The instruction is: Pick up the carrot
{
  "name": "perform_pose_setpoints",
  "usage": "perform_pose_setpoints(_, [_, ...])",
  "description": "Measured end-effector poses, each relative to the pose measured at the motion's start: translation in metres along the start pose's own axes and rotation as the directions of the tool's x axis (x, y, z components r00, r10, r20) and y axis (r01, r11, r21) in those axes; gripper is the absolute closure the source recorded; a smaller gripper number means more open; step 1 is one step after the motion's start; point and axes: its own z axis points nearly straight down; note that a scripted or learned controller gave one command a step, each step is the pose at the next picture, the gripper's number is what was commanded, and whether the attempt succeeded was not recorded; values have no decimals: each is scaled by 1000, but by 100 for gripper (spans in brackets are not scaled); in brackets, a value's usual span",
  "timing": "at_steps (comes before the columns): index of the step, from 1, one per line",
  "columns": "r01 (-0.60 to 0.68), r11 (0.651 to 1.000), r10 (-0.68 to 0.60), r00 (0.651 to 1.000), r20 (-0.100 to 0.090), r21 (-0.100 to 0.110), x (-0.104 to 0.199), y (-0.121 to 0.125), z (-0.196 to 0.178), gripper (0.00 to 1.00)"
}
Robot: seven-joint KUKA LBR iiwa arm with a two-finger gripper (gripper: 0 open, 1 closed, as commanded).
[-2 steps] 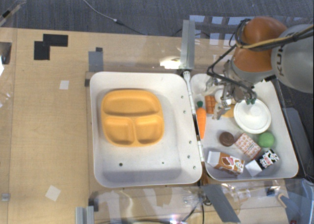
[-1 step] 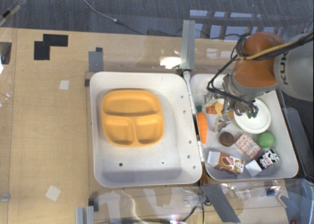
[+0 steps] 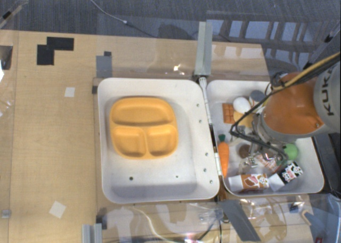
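The carrot [image 3: 223,158] lies against the right bin's [image 3: 317,186] left wall; the hand [image 3: 262,154] should be shifted left and aligned across it. Its state cannot be told.

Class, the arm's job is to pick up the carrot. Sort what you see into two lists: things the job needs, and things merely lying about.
Needed for the job:
carrot, at the right bin's left wall
gripper, over the right bin

Lying about:
yellow divided tray in the left bin
white egg
waffle
green ball
brown carton
cow-print carton
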Motion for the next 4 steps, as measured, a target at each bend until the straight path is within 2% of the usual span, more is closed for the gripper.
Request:
perform_pose_setpoints(1, [7, 1000, -7, 1000, 25, 5, -8, 1, -14, 100])
perform_pose_setpoints(2, [75, 997, -75, 997, -3, -4, -18, 90, -82, 100])
perform_pose_setpoints(3, [342, 940, -342, 940, -7, -6, -35, 66, -145, 100])
perform_pose_setpoints(4, [220, 976, -220, 976, -2, -1, -71, 30, -252, 100])
